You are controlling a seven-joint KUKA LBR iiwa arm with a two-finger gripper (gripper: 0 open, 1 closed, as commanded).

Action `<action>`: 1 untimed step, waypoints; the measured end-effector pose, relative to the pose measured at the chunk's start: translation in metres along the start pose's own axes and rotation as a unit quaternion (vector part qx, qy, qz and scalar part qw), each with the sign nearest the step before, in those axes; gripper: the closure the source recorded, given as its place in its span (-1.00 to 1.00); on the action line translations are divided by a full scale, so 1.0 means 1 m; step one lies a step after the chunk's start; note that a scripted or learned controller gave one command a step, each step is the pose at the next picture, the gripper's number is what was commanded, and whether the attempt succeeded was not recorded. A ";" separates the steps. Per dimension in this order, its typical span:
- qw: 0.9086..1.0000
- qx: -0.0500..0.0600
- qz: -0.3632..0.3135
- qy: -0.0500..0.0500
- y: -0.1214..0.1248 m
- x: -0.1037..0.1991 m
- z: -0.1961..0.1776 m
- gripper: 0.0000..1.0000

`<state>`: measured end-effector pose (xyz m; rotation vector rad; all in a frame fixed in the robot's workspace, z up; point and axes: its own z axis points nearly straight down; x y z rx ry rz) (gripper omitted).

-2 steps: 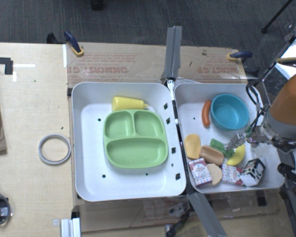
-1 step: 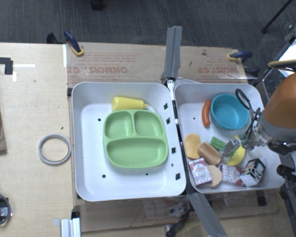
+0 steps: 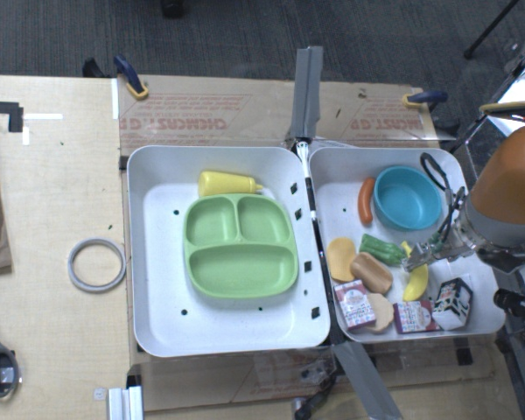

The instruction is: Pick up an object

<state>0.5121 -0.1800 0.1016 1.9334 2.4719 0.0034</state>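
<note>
Yellow banana [image 3: 416, 282] — curved, just beside tool [image 3: 427, 252]

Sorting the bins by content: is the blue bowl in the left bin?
No, the blue bowl sits in the right bin, near its far edge.

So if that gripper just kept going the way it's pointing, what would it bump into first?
Probably the yellow banana-like toy lying just below the gripper in the right bin, with the green toy close beside it; depth is hard to judge from above.
</note>
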 end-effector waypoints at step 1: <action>1.000 0.002 0.009 0.000 0.027 0.069 -0.156 1.00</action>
